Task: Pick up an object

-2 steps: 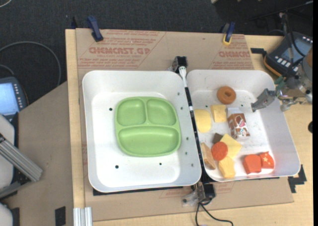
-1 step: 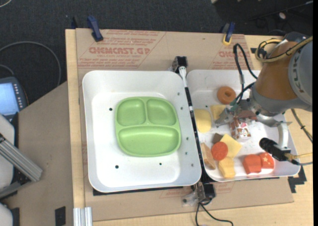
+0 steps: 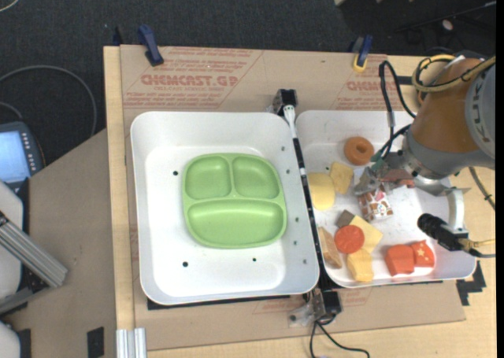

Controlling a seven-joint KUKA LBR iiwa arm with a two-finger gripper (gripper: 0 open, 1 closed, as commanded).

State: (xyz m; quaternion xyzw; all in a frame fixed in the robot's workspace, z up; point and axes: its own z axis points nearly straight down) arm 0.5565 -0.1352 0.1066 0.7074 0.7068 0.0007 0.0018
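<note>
My gripper (image 3: 376, 182) hangs low over the middle of the right bin (image 3: 457, 274), at the end of the grey arm with the orange band (image 3: 441, 124). Just under and in front of it lies a small red and white carton (image 3: 378, 206). An orange ring (image 3: 360, 149) sits behind the gripper. Pale yellow cheese pieces (image 3: 340, 177) lie to its left. Nearer the front are a red tomato (image 3: 349, 239), a yellow wedge (image 3: 361, 267), an orange block (image 3: 399, 260) and a red block (image 3: 424, 253).
The left bin (image 3: 150, 191) holds a green divided plate (image 3: 234, 199). A brown bread slice (image 3: 329, 246) leans at the right bin's left wall. A black part (image 3: 441, 232) of the arm overhangs the bin's right front. Blue clamps (image 3: 150, 43) grip the board's far edge.
</note>
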